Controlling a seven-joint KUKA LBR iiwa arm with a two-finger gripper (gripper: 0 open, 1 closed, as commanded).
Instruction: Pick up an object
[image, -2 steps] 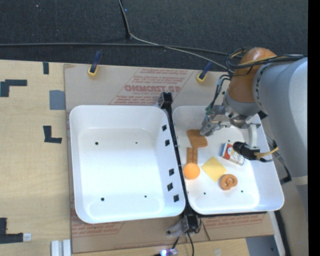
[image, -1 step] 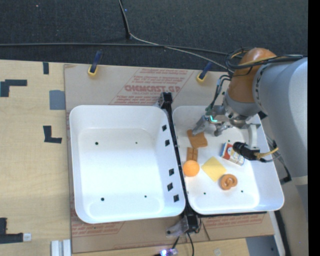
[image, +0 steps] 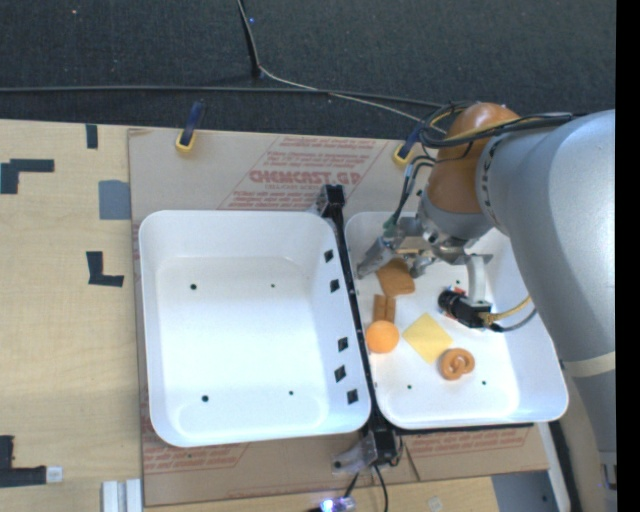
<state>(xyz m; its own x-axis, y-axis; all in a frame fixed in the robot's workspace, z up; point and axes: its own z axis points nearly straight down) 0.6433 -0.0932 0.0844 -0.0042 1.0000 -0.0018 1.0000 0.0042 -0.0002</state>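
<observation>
Two shallow white bins side by side on a cardboard sheet (image: 290, 170) atop a wooden bench (image: 60, 300). Left bin (image: 160, 250) separated from the right bin (image: 530, 400) by a black divider strip (image: 345, 300). Grey arm (image: 560, 220) reaching in from the right edge, orange band (image: 465, 165) above the wrist, gripper (image: 397, 258) low over the right bin's upper left corner. Fingers splayed fairly wide, one metal finger (image: 372, 260) angled toward the divider, nothing visibly clamped between them. Just beneath the gripper, a brown block (image: 395, 282), touching or nearly touching the fingertips; actual contact not clear. Below that, along the bin's left edge, a smaller brown piece (image: 384, 307) and an orange ball (image: 382, 337) close against the divider. Near the bin's middle, a yellow square (image: 428, 336) lying flat, and just beside it toward the lower edge, an orange ring (image: 456, 365). Yellow clamps (image: 186, 140) on the cardboard's far edge; black cable (image: 300, 82) trailing across the dark floor beyond.
</observation>
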